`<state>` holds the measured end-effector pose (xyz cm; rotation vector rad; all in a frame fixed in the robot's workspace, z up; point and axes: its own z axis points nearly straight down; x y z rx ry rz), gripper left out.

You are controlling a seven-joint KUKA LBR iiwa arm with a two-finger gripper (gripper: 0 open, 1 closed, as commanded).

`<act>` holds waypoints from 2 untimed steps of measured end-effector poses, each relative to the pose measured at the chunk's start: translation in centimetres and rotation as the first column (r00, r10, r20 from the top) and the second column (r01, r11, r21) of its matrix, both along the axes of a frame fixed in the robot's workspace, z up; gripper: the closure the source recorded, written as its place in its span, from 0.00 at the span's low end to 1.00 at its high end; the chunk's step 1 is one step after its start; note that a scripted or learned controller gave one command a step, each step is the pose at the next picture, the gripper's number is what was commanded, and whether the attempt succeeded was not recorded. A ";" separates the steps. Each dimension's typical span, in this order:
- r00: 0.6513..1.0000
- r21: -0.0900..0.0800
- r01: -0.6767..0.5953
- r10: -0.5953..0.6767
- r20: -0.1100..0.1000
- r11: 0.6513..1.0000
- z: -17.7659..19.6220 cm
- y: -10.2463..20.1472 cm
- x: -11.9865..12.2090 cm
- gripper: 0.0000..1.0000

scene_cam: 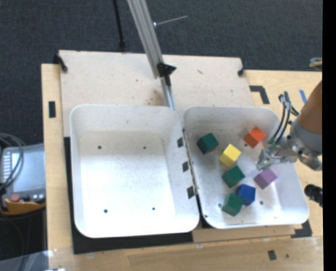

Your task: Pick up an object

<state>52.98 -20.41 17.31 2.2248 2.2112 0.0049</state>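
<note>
The right bin (280, 210) holds several small blocks: an orange one (255, 136), a yellow one (230, 154), three green ones (208, 143) (233, 176) (232, 204), a blue one (247, 193) and a purple one (265, 178). My gripper (265, 161) reaches in from the right and hangs low over the bin, just above and touching the top edge of the purple block, below the orange one. The arm's wrist (306, 145) covers the bin's right wall.
The left bin (80, 151) stands beside the right one with a shared divider (187, 162). A slanted metal rail (148, 35) rises from the back of the bench. A cable box (21, 176) sits off the bench at left.
</note>
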 end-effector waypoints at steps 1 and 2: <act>1.000 -0.001 -0.010 0.010 0.001 1.000 4.8 0.7 0.0 1.00; 1.000 -0.001 -0.010 0.010 0.001 1.000 8.4 0.5 0.1 1.00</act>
